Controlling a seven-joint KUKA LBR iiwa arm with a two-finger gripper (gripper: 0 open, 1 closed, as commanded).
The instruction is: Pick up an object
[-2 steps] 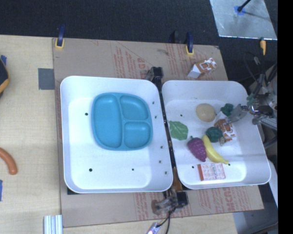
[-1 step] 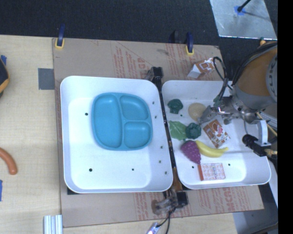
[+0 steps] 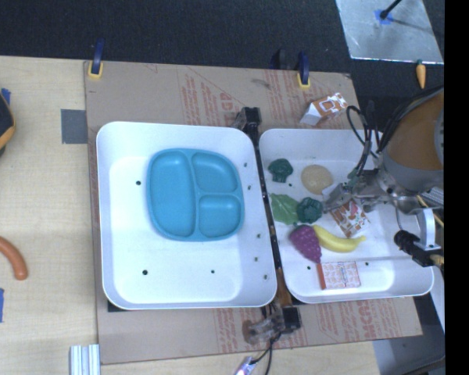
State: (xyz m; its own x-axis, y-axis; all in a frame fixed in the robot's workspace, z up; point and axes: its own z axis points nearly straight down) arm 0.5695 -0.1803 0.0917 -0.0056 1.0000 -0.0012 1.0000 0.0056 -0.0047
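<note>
Apparently the pick is not yet made; nothing shows between the fingers, and the grasp and lift are left. The gripper (image 3: 345,198) sits low at the middle right of the frame, over the right bin (image 3: 391,289), just beside a red-and-white packet (image 3: 350,219); whether it is apart or together I cannot tell. That bin also holds a banana (image 3: 338,241), purple grapes (image 3: 305,241), green vegetables (image 3: 295,208), a beige roll (image 3: 316,178) and a small card (image 3: 340,275); the left bin (image 3: 125,272) holds a blue divided plate (image 3: 195,193).
</note>
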